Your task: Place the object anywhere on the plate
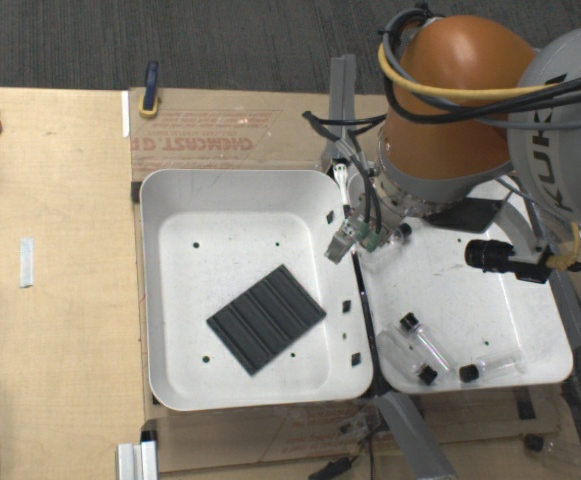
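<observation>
Clear plastic, capped in black, makes up the small pieces nearest the camera. They lie loose in the front of the right bin [530, 318] and are most likely the objects meant for the task. One clear tube [426, 347] lies on the bin floor with its long axis slanting from far-left to near-right and a black cap [408, 322] at its far end. A second clear piece [498, 366] rests close to the front wall and roughly parallel to it, with a black end [467, 373] pointing left. Both lie flat and scattered, as dropped things settle, and neither is on the target.

Across the divide, in the left bin [170, 228], sits the dark grey ribbed plate [267, 318]. It lies flat near the middle of the floor and is turned so its long axis runs from near-left to far-right. Nothing rests on it, so the placing is not yet done.

Further back, the gripper [355, 238] hangs over the wall between the two bins, near the far corner and well apart from the tubes. Cables and the wrist crowd it, so I cannot tell whether it is open, closed or carrying anything. The arm's orange band [450, 78] bulks above it. Behind the bins a sheet of brown cardboard [210, 128] covers the bench, probably as a liner, with a blue clamp [151, 86] at its far-left corner.
</observation>
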